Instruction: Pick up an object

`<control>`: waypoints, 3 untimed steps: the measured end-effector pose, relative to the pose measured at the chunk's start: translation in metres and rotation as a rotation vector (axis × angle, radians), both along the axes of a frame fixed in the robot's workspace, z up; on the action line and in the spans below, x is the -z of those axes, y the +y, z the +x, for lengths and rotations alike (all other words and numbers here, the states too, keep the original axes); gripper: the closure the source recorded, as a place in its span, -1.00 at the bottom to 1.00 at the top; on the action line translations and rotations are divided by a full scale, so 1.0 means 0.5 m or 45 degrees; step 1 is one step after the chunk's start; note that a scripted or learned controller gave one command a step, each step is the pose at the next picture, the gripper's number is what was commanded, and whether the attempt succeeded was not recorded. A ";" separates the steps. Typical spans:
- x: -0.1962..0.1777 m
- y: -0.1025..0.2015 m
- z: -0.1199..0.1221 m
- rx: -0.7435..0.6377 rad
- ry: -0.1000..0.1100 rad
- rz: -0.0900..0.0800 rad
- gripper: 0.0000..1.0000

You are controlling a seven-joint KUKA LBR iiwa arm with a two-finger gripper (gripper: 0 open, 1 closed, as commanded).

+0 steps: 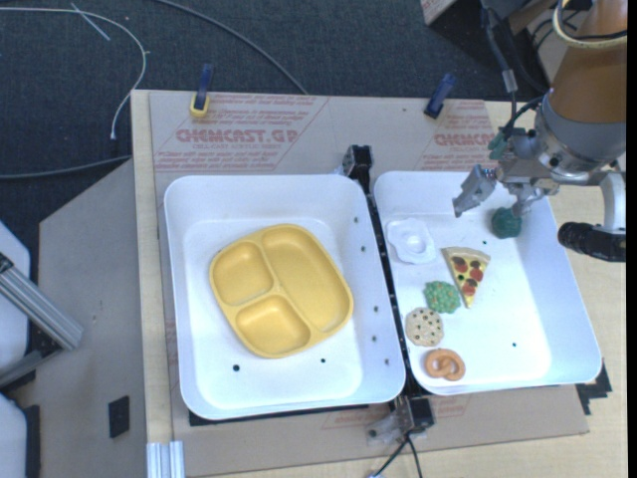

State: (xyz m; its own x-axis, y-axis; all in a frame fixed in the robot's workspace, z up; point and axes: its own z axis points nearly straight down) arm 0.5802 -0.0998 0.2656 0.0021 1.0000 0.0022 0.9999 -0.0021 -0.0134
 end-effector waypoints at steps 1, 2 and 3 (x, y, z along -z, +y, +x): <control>-0.012 0.000 0.004 -0.003 -0.015 -0.001 -1.00; 0.108 -0.004 -0.010 -0.002 -0.008 0.000 -1.00; 0.228 0.000 -0.012 -0.002 -0.014 -0.001 -1.00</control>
